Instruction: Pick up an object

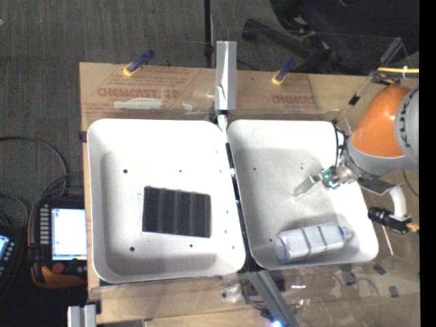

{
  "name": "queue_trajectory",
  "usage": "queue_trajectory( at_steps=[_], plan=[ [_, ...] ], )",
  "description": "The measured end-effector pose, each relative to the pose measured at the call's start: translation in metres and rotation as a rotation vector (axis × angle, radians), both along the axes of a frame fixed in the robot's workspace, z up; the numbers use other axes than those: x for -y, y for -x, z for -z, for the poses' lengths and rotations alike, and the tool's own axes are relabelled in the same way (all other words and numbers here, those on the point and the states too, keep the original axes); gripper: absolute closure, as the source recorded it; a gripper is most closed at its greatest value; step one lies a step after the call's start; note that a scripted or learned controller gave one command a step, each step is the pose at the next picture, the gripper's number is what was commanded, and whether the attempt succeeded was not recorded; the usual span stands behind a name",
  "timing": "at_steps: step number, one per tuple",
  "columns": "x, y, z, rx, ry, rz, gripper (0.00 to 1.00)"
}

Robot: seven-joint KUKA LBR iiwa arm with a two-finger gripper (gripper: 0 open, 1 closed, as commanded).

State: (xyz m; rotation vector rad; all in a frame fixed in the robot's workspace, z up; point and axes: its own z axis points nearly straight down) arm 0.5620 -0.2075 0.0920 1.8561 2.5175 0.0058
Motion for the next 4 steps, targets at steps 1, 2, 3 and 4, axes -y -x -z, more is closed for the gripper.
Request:
queue_trajectory(
  at_steps=[1, 2, 3, 4],
  plan=[
    [0.001, -0.082, 0.001, -0.002, -0.013, 0.339, 0.00],
    [-0.019, -0.109, 0.002, -0.007, 0.000, 0.122, 0.00],
    [-0.003, -0.094, -0.111, -0.010, -0.003, 0.358, 0.00],
    [-0.019, 0.032, -0.138, -0.013, -0.007, 0.438, 0.00]
  ],
)
